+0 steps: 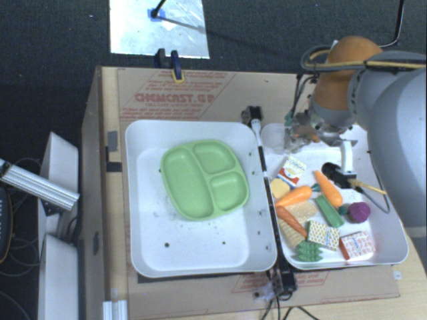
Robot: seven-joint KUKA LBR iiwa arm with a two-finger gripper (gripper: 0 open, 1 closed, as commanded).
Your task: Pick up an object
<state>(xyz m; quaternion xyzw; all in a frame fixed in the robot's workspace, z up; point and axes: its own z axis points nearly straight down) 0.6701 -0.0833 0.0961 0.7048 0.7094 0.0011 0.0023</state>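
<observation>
My gripper (298, 137) hangs over the far left corner of the right bin (393, 245), below the orange wrist band. Just in front of it lies a small white and red packet (291, 171). Toward the near side of the bin lie several toy foods: an orange carrot (294, 195), a second carrot (328, 187), a green cucumber (329, 213), a purple piece (359, 211), a checkered box (323, 234), a red and white box (357, 245) and a green bumpy piece (307, 251). I see nothing held at the gripper.
The left bin (153, 245) holds a green divided plate (204, 178). A black clip (253, 115) sits at the far end of the wall between the bins. The grey arm (393, 119) covers the right bin's far right side.
</observation>
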